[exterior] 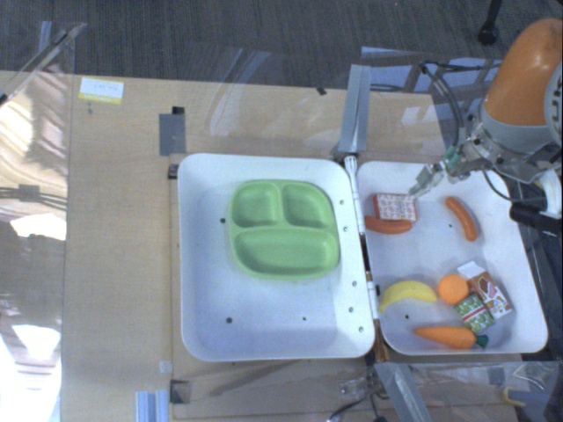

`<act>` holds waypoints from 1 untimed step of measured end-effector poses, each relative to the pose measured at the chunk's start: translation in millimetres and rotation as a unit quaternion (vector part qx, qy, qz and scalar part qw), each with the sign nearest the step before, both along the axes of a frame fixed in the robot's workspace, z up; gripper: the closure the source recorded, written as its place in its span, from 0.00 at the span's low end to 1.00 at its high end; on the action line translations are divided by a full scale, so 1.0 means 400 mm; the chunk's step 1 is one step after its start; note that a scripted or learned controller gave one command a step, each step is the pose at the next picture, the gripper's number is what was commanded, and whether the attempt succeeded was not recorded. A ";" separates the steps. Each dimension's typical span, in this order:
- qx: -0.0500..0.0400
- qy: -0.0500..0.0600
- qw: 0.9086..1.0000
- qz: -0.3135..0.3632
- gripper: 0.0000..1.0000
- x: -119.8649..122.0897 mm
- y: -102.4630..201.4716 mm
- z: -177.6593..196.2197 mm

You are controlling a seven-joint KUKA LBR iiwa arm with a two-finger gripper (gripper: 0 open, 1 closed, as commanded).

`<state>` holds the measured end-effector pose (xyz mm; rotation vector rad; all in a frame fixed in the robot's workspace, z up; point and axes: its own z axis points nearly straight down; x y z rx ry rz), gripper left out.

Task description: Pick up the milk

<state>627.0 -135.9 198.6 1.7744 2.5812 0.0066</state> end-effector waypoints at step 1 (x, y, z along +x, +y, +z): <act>-0.001 0.002 0.994 0.105 0.00 0.045 0.068 -0.255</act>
